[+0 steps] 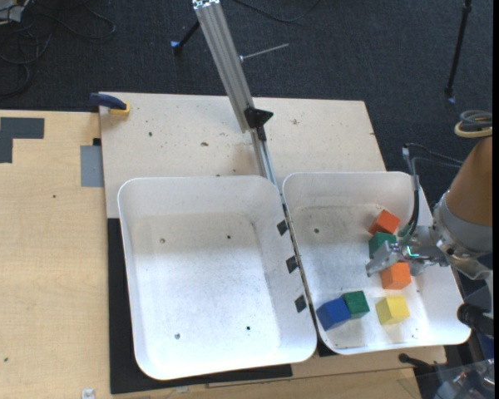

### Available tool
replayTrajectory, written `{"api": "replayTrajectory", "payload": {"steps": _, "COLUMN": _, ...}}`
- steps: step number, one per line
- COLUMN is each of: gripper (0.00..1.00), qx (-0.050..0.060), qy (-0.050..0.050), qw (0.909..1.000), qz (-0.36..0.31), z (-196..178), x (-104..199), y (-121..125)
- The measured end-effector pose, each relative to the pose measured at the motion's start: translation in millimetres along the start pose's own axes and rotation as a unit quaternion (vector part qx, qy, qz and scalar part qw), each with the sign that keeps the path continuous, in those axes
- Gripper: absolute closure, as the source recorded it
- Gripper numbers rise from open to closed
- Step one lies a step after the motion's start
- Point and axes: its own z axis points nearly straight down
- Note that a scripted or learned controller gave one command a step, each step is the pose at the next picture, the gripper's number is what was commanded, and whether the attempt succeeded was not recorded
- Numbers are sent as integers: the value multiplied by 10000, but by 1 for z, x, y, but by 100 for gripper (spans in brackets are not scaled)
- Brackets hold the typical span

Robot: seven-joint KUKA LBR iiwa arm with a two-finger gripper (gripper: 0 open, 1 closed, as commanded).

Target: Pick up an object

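Several small blocks lie in the right bin. An orange block sits at the back with a dark green block just in front of it. Another orange block lies closer to the front. Near the front wall are a yellow block, a green block and a blue block. My gripper reaches in from the right and is low in the bin, between the dark green block and the nearer orange block. It partly hides both.
The left bin stands beside the right one, with a slanted metal rail rising behind the divide. The arm's wrist hangs over the right bin's right wall. Black clips line the shared wall.
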Motion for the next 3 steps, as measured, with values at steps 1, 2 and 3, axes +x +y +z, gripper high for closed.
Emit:
{"api": "replayTrajectory", "payload": {"steps": 1, "gripper": 0, "qx": -22, "qy": -4, "qw": 10000, "qz": 16, "z": -2, "x": -1, "y": 1}}
{"api": "replayTrajectory", "payload": {"steps": 2, "gripper": 0, "qx": 5, "qy": 3, "qw": 10000, "qz": 5, "z": 46, "x": -2, "y": 2}}
{"api": "replayTrajectory", "payload": {"steps": 3, "gripper": 0, "qx": 6, "qy": 4, "qw": 10000, "qz": 7, "z": 110, "x": -4, "y": 0}}
